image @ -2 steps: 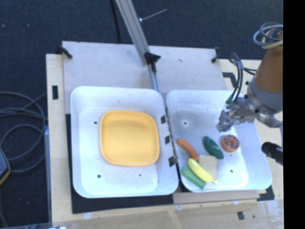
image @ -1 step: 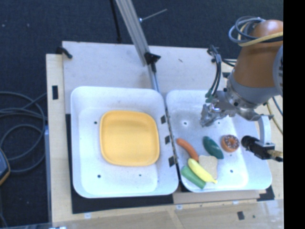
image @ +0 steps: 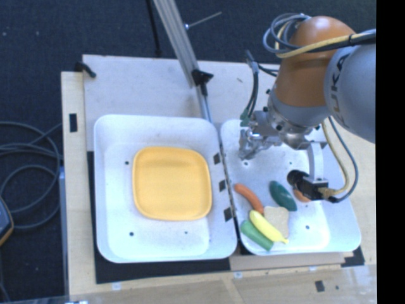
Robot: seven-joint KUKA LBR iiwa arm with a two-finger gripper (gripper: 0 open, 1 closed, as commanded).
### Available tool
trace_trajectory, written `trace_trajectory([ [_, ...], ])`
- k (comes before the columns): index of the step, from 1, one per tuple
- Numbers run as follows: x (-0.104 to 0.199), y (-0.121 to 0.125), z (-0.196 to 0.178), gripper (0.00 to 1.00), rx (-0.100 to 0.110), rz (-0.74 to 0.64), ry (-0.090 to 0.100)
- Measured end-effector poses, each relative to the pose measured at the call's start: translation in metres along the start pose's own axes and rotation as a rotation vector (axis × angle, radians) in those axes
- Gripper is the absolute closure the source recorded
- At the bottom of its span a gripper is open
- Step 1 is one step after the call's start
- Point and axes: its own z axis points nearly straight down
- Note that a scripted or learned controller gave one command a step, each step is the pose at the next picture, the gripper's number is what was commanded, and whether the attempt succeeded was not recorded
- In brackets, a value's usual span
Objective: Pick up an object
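Gripper (image: pixel 249 149) over right bin (image: pixel 342 233), above carrot (image: pixel 249 197).

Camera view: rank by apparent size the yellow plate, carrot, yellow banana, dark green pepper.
1. yellow plate, by far.
2. yellow banana and carrot, too alike to rank.
3. dark green pepper, slightly shorter.

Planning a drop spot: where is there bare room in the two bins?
Left bin: bare rim strips around the yellow plate, widest along the near edge. Right bin: bare near-right corner. Crowded where the carrot, banana and green pieces cluster, below the gripper.
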Motion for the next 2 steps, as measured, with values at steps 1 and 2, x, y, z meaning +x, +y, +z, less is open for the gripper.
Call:
trace_trajectory([
  [1, 0.042, 0.024, 0.003, 1.0, -0.001, 0.001, 0.0],
  [2, 0.086, 0.035, 0.008, 1.0, -0.001, 0.001, 0.0],
])
